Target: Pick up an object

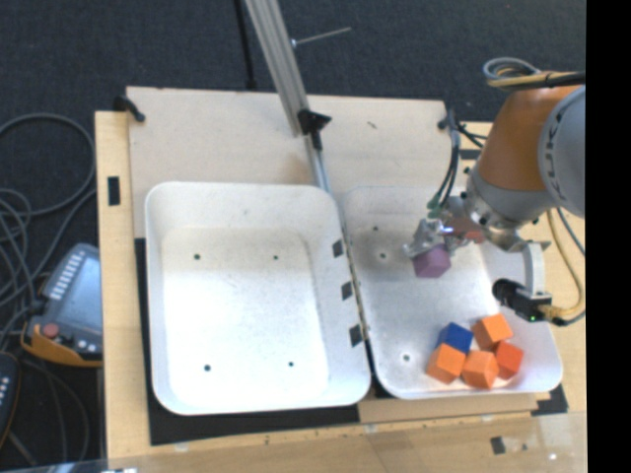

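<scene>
My gripper (pixel 430 246) hangs over the upper middle of the right bin (pixel 394 294), under the orange-banded wrist. A small purple block (pixel 432 262) sits between its fingertips, and the fingers are shut on it. In the bin's front right corner lies a cluster of blocks: a blue one (pixel 455 336) and several orange ones (pixel 480 370), well apart from the gripper.
The left bin (pixel 177 264) lies beside the right one, their rims meeting mid-bench. A slanted aluminium post (pixel 286 67) rises behind the bins. A cable with a black plug (pixel 518 299) hangs off the arm near the right bin's right rim.
</scene>
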Robot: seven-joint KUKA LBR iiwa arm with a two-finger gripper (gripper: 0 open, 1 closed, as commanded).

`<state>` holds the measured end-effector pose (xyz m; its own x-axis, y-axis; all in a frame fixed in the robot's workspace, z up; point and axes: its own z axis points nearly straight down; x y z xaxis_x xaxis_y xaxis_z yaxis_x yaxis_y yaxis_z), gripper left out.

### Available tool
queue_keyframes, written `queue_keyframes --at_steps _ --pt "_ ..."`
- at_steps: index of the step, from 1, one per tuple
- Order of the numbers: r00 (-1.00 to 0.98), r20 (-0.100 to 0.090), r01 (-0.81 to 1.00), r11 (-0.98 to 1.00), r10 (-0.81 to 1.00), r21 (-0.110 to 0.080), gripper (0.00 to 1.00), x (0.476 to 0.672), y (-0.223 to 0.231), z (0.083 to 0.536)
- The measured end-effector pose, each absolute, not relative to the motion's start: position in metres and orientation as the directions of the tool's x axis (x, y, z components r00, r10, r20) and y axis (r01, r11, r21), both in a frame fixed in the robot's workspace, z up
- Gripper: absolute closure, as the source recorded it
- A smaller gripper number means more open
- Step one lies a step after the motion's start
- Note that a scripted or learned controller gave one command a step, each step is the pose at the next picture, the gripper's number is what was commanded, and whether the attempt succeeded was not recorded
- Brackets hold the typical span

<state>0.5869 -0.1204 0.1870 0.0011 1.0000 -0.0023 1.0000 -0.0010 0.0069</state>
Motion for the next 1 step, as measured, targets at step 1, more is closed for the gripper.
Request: queue_keyframes --at_steps 1 --pt "-0.009 0.002 1.0 0.009 1.0 0.003 1.0 0.5942 -0.046 0.1974"
